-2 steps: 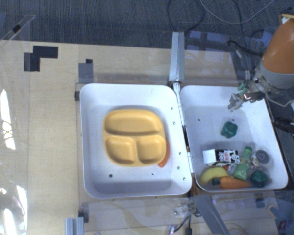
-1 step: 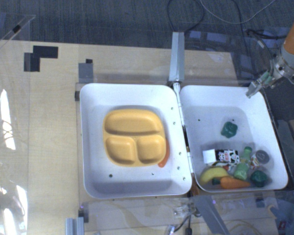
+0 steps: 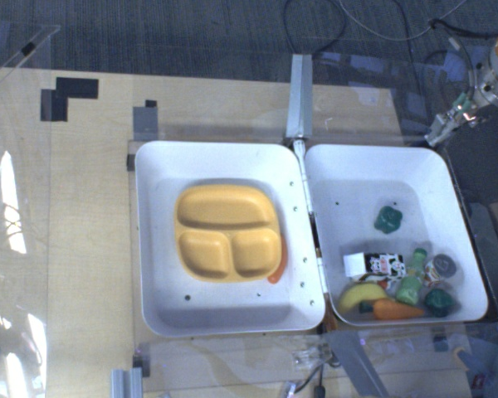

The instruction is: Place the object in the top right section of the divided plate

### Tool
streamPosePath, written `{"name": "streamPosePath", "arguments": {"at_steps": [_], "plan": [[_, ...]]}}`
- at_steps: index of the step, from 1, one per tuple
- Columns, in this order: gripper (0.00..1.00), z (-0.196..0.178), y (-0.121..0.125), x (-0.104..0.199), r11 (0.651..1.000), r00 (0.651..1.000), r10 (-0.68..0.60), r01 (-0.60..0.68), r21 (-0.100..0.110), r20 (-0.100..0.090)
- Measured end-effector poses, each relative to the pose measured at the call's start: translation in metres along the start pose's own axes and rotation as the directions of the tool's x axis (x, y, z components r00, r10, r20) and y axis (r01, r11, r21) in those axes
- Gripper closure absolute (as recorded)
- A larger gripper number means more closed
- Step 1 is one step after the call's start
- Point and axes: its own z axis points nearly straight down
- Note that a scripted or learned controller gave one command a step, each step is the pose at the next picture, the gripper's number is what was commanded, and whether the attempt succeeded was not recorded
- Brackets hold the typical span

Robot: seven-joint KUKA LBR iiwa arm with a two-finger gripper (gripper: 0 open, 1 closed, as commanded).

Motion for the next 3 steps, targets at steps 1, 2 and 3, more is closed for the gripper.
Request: {"name": "streamPosePath", "arguments": {"at_steps": [1, 2, 3], "plan": [[1.00, -0.073, 0.001, 0.000, 0.999, 0.999, -0.035, 0.035, -0.001, 0.001], [1.00, -0.138, 0.001, 0.000, 1.000, 1.000, -0.030, 0.030, -0.001, 0.001], [1.00, -0.159, -0.080, 0.032, 0.997, 0.997, 0.072, -0.072, 0.002, 0.000]]}}
